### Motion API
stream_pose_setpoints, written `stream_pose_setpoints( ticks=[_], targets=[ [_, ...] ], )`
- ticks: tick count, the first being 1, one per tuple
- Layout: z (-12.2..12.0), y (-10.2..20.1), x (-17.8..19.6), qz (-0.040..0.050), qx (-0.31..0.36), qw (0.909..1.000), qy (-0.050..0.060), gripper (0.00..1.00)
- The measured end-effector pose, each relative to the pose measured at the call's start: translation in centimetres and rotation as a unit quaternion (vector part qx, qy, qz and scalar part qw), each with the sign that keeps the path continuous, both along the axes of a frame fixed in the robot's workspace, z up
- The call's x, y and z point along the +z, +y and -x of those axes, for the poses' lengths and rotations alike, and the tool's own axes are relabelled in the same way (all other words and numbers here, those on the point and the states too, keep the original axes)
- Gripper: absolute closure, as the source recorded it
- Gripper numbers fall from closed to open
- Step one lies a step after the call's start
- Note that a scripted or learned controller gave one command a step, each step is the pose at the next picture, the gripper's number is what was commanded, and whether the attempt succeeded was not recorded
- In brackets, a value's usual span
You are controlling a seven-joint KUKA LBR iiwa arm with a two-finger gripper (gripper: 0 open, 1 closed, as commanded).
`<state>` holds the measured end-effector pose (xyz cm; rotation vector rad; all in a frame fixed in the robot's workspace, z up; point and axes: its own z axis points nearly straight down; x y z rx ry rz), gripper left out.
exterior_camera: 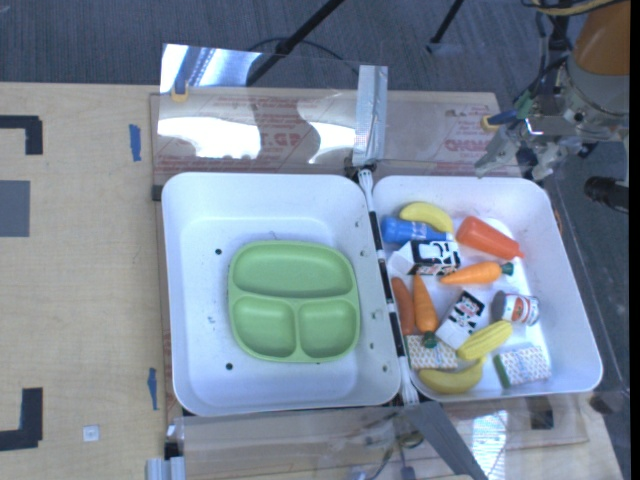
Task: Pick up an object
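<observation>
toys piled in right bin [570, 298], arm up at top right.

we see the objs crowded in the right bin's middle: a yellow banana [425, 214] at the back touching a blue bottle [403, 231], a red-orange pepper [487, 237], a carrot [480, 273], two more carrots [418, 303] by the divider, a small can [519, 309], a corn cob [484, 340] and a 2nd banana [450, 378] at the front. left bin [190, 268] holds a green divided plate [294, 300]. the gripper [525, 148] hangs above the right bin's far right corner, nothing betw its fingers; we can't tell if the jaws are apart or together.
</observation>
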<state>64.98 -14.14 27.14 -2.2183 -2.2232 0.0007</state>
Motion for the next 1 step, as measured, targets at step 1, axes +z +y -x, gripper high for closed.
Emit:
stream_pose_setpoints(
  ticks=[1],
  targets=[
    [6.75, 0.10, -12.38, 0.0000, 0.048, 0.9989, -0.001, 0.00]
  ],
)
